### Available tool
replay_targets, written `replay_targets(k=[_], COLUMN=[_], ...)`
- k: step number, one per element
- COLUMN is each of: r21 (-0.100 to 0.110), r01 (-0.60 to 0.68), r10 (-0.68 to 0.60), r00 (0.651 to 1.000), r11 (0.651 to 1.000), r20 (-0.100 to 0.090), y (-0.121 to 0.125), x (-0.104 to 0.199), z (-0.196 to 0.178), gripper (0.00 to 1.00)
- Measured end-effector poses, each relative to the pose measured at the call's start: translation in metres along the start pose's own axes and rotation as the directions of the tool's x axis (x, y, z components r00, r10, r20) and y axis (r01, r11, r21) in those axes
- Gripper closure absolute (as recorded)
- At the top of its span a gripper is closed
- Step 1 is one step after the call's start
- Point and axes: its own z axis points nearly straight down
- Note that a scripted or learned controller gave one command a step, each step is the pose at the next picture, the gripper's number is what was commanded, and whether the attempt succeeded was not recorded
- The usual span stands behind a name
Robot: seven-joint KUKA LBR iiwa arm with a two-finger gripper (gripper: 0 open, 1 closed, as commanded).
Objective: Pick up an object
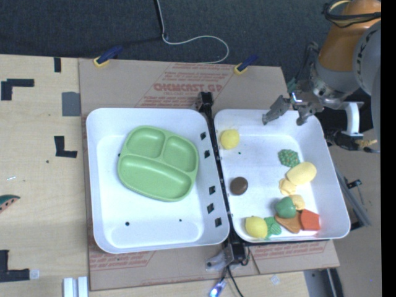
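Gripper: my gripper hangs over the right bin at its far rim, fingers spread wide, nothing between them | Target: yellow ball lies to its left, slightly nearer the camera, well apart | Shape: round, no long axis to align.

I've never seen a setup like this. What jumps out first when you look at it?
Probably the green divided plate lying alone in the left white bin. Next, the bright toy foods in the right bin: a yellow ball near its top left, a brown round piece mid-bin, and a cluster of yellow, green and orange pieces along its right side. The grey-and-orange arm's tool hovers over that bin's top edge.
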Motion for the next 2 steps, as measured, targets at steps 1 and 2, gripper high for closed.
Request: replay_targets(k=[1,2], r21=[-0.015,-0.021], r01=[0.005,0.013], r10=[-0.005,-0.013], r00=[1.000,1.000], r11=[1.000,1.000], r20=[0.000,-0.003], y=[-0.044,-0.061], x=[0.050,0.159], z=[-0.151,-0.311], gripper=[0.00,0.00])
